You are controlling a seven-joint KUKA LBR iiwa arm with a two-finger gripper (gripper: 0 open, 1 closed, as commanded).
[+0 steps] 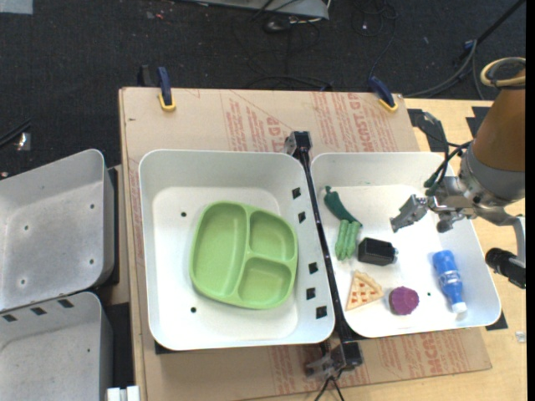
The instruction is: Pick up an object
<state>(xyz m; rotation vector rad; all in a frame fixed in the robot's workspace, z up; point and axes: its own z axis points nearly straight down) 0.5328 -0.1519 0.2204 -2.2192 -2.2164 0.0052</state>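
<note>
The right bin (468, 320) holds several small objects. A green pea pod (345, 234) lies near its left wall, with a black block (376, 251) just to its right. A pizza slice toy (363, 291) and a purple lump (404, 300) lie by the front wall. A blue bottle (448, 279) rests at the right. My gripper (426, 214) hovers over the middle of this bin, right of the pea pod and above the black block. It is open, with nothing between its fingers.
The left bin (159, 224) contains a green divided plate (244, 256). A black divider bar (316, 224) runs between the bins. The arm (501, 140) enters over the right bin's right wall. White trays (50, 224) stand off the bench at far left.
</note>
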